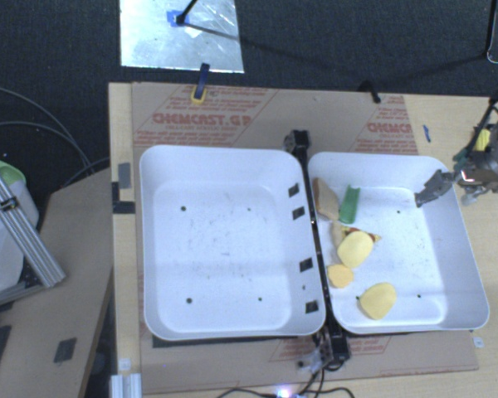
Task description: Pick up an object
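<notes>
Hovering at the far right rim of the right bin (473, 293), gripper (434, 187) poised above bare white floor with nothing visible between its tips; whether spread or pinched together, cannot tell at this size. All candidates well off to its left, bunched against the divider: green block (349, 204) leaning on a tan wedge (325, 197), below those a yellow lump (356, 249), a small orange piece (340, 276), and nearest the front wall a yellow oval (378, 300). Probably light toy food, stiff plastic or foam, likely smooth and prone to rolling or squirting out of a pinch. Best bet judged to be the yellow oval, sitting apart from the rest, taken across its narrow width. Green block and wedge touching, so harder to separate cleanly. Wrist and arm cut off at the frame's right edge. Left bin (158, 222) beyond the pile.
</notes>
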`<move>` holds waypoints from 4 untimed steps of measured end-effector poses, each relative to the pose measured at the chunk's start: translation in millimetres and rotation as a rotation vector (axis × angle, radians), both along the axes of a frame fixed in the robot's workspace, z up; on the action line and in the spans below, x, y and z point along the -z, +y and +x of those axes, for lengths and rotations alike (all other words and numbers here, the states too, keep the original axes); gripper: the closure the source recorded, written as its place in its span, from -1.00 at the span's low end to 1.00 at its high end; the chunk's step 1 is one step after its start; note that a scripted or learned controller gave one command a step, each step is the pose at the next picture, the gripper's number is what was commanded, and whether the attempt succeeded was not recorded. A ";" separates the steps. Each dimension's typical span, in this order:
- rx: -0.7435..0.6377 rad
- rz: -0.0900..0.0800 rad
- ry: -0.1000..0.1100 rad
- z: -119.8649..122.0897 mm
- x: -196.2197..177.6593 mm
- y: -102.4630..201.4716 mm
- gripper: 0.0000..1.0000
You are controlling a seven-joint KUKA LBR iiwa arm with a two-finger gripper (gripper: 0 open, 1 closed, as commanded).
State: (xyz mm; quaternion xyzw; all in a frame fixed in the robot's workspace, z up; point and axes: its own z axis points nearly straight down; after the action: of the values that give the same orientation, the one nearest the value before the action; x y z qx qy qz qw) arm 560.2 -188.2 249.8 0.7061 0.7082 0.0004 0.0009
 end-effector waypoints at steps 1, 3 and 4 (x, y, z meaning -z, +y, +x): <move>-0.004 0.006 0.003 -19.0 167.3 83.5 -1.00; 0.007 0.000 0.006 -68.9 129.9 99.4 -1.00; -0.011 0.005 -0.006 -71.9 62.1 193.8 -1.00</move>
State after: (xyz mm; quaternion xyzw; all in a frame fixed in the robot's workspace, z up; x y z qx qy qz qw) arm 488.3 5.6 187.7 0.7020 0.7121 0.0043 0.0012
